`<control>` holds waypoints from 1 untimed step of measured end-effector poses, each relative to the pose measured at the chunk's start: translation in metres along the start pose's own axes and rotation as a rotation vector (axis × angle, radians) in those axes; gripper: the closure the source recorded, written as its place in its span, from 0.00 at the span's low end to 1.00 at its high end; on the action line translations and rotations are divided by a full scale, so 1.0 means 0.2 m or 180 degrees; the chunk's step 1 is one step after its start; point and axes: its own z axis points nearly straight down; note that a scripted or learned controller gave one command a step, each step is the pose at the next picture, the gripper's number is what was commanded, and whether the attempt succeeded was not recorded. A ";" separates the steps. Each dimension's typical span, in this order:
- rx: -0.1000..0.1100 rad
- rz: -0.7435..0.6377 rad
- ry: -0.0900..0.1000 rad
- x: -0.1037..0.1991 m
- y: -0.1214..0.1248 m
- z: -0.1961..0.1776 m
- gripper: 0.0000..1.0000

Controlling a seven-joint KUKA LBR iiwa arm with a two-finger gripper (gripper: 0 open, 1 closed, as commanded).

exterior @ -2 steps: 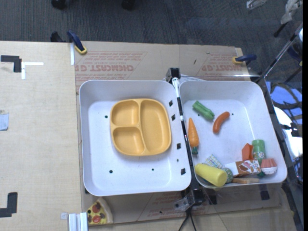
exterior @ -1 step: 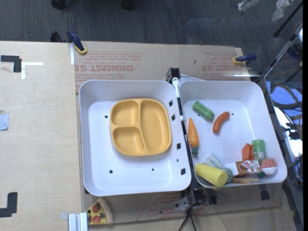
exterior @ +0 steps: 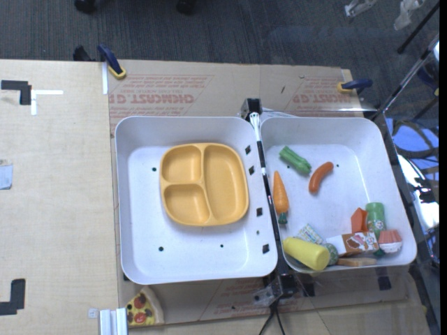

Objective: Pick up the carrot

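The carrot (exterior: 280, 194) is orange with a small green stub at its near end. It lies lengthwise in the right bin (exterior: 349, 137), close against the bin's left wall and beside the divider between the two bins. Nothing is touching it or lying over it.
The right bin also holds a green vegetable (exterior: 295, 160), a red-orange sausage (exterior: 320, 176), a yellow cylinder (exterior: 306, 253) and several small toy packages (exterior: 370, 236) in the near right corner. A yellow divided plate (exterior: 204, 184) sits in the left bin (exterior: 140, 243). Blurred pale shapes (exterior: 363, 0) hang beyond the bench's far right.
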 end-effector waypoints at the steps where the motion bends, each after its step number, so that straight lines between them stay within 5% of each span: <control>1: 0.0000 -0.0406 0.0000 0.05 0.00 0.00 0.00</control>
